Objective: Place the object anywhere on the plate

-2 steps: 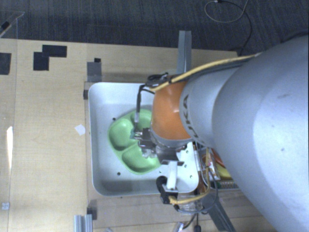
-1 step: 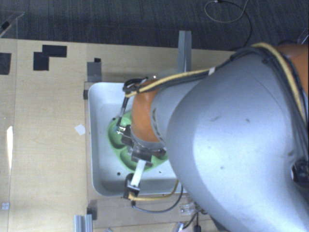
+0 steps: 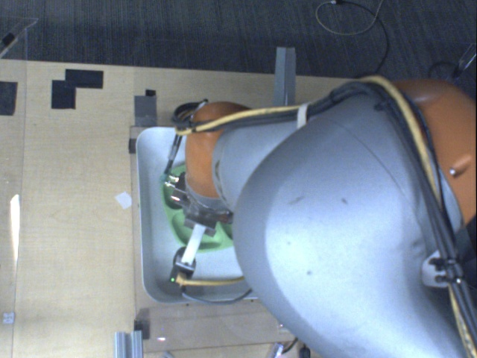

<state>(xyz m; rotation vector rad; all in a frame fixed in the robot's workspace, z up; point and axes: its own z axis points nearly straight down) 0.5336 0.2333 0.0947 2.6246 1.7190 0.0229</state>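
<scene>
A green plate (image 3: 177, 224) lies in the left white bin (image 3: 151, 237), and the arm's wrist hides most of it. My gripper (image 3: 176, 191) hangs low over the plate's left part, below the orange band (image 3: 212, 136). The wrist covers nearly all of the gripper, and I can make out no object at it. The big grey arm body (image 3: 335, 230) hides the bin's right side and everything beyond.
Left of the bin the wooden bench (image 3: 67, 222) carries black markers (image 3: 76, 86) and a small white scrap (image 3: 123, 198). A grey post (image 3: 285, 73) and a grey block (image 3: 145, 109) stand at the bin's far edge. Dark carpet with a cable (image 3: 350, 17) lies behind.
</scene>
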